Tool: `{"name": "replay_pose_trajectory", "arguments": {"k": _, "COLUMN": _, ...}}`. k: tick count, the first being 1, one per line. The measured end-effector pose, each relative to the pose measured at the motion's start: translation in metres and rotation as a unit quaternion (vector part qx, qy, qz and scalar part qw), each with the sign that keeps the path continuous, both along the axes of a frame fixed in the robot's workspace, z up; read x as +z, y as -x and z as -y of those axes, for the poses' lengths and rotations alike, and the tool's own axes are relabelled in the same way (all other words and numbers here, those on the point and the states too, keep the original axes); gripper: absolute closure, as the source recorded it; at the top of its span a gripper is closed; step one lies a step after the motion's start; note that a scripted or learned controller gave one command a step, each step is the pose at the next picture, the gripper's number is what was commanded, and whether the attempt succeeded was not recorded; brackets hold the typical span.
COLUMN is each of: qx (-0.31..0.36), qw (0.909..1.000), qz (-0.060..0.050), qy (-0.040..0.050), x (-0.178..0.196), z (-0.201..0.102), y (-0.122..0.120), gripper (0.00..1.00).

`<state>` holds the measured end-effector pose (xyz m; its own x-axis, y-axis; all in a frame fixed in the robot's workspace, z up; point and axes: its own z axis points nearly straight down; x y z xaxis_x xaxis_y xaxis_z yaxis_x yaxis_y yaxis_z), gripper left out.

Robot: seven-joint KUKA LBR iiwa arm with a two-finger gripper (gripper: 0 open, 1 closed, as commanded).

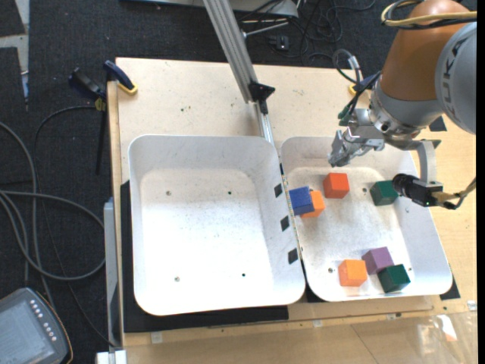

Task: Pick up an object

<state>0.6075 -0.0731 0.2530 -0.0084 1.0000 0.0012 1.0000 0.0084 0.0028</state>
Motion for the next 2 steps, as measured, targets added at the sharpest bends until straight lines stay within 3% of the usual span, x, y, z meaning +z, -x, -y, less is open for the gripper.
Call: {"name": "replay_pose_trajectory", "arguments": {"k": 2, "qx": 0.000, "qw": 1.0000, "qz": -0.001, "qy": 0.0000, "x": -0.021, "z": -0.106, "y": -0.013, "gripper": 1.00}}
